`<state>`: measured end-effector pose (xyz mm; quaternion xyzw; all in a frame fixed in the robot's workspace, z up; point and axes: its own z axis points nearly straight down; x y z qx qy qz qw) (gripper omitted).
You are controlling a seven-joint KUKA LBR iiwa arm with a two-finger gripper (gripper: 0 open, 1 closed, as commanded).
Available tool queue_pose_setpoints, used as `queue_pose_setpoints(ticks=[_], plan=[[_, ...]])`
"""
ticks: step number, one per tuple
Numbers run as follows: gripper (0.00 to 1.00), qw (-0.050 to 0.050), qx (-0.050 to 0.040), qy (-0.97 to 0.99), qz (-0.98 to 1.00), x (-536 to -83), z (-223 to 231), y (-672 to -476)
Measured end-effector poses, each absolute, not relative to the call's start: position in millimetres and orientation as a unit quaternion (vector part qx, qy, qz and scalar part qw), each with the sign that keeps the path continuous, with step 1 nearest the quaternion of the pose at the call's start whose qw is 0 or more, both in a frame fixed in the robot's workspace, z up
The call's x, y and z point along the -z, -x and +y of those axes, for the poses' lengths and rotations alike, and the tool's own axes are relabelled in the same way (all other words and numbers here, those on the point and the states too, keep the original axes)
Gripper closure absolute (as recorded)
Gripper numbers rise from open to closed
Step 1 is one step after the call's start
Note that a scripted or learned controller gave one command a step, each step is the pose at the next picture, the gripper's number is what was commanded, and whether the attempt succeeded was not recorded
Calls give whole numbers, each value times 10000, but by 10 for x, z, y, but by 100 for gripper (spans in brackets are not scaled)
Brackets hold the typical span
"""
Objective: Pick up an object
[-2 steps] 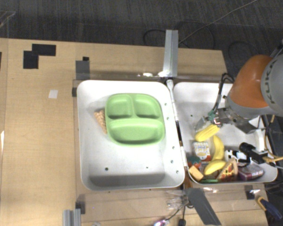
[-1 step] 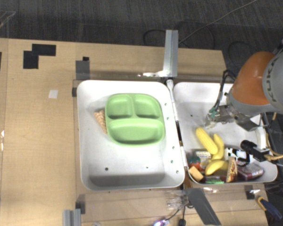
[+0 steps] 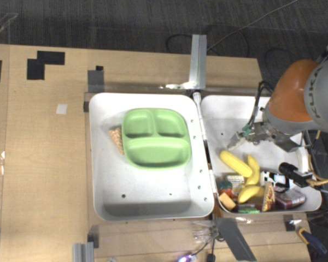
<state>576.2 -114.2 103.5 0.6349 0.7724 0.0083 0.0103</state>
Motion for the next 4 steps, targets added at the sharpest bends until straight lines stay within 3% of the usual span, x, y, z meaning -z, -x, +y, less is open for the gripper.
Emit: queue_pose_setpoints(ticks=[1,2,3,4], plan=[[0,113,-74,-6008,7993,-929,-956,-5265],[0,31,-20,-5488,8360,-1857,-805,-5081],[0,127,-58,-5137,8579,-1040,-1142,-4970],[100,181,-78,-5142,8574,-1162,-1138,-5004]])
